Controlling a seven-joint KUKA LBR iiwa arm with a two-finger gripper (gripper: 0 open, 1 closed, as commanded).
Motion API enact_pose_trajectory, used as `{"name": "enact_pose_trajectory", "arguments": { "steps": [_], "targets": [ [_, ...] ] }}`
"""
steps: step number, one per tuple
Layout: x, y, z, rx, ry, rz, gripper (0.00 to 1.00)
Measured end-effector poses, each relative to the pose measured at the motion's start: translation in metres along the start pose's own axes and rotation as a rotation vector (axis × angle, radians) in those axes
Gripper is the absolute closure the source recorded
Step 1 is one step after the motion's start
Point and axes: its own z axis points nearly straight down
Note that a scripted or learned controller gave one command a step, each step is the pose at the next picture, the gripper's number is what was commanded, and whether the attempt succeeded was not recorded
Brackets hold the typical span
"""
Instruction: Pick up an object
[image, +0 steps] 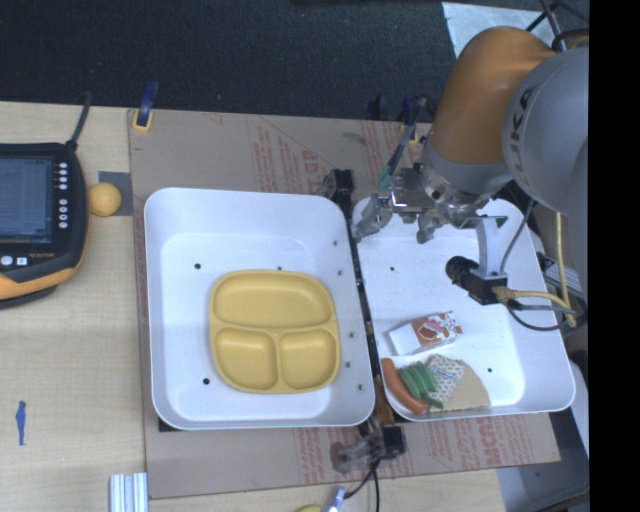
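My gripper, its opening impossible to judge from above and nothing seen in it, hangs over the far end of the right bin; I should descend squarely on the small card nearer the front, clear of the wall.

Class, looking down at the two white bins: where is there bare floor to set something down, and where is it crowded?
Left bin: a bare strip rings the yellow divided tray, widest along the far side. Right bin: open floor in the middle, between the arm and the small packet. Crowded at its near left corner, where packet and toy vegetables sit.
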Motion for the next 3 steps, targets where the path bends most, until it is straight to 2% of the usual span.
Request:
{"name": "enact_pose_trajectory", "arguments": {
  "steps": [1,2,3],
  "targets": [
    [-0.028,0.021,0.02,-0.002,-0.002,0.001,1.0],
    [0.035,0.001,0.009,0.0,0.0,-0.002,1.0],
    [0.001,0.0,0.018,0.001,-0.001,0.0,1.0]
  ]
}}
